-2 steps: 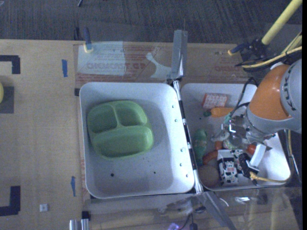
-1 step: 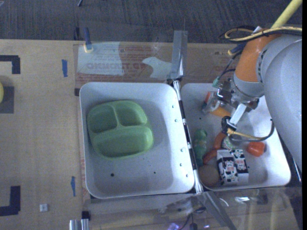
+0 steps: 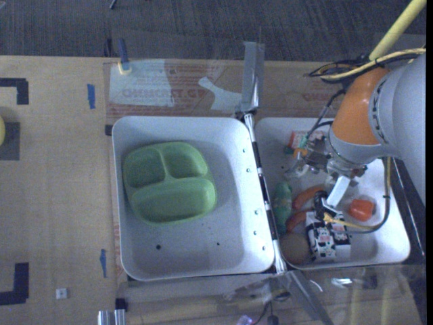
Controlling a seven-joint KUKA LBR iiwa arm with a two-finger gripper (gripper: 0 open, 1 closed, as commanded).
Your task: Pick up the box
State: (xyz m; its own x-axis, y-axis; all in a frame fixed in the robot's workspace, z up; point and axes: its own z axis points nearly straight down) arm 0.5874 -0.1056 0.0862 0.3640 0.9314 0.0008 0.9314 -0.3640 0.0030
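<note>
Reaching in over the right bin (image 3: 399,246), the grey arm (image 3: 399,107) with its orange band hangs its gripper (image 3: 323,212) low above a cluster of small things, and whether the fingers are parted or closed cannot be told from this slant. The box (image 3: 328,239), white with dark and red printing, lies in the right bin near its front wall, just beneath the gripper, and nothing shows it caught between the fingers. Beside the box sit a brown round item (image 3: 295,248), a green item (image 3: 282,198) against the bin's left wall, and an orange piece (image 3: 362,208) to the box's right. In the left bin (image 3: 128,263) rests a green divided tray (image 3: 169,180).
</note>
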